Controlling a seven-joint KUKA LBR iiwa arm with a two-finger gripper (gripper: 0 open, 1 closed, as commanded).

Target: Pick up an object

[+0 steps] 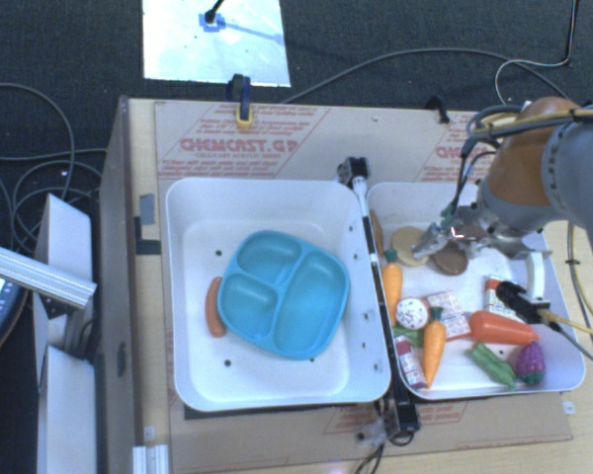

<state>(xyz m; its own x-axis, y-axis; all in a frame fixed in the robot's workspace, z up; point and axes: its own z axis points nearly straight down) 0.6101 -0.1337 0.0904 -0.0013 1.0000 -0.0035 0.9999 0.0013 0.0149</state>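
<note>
We see the arm [549, 171] reach over the right bin [573, 363], its end effector [443, 239] low near the bin's back-left corner, just beside a tan disc [407, 242] and a brown piece [451, 261]. We cannot tell how its fingers stand. Toys crowd the bin's front: two carrots [434, 349], a white ball [411, 313], a red pepper [502, 328], a green pod [492, 364] and a purple berry [530, 359], leaving open floor at the back. In the left bin [178, 265], a blue tray [282, 292] sits mid-floor with a sausage [213, 306] beside its left edge.
</note>
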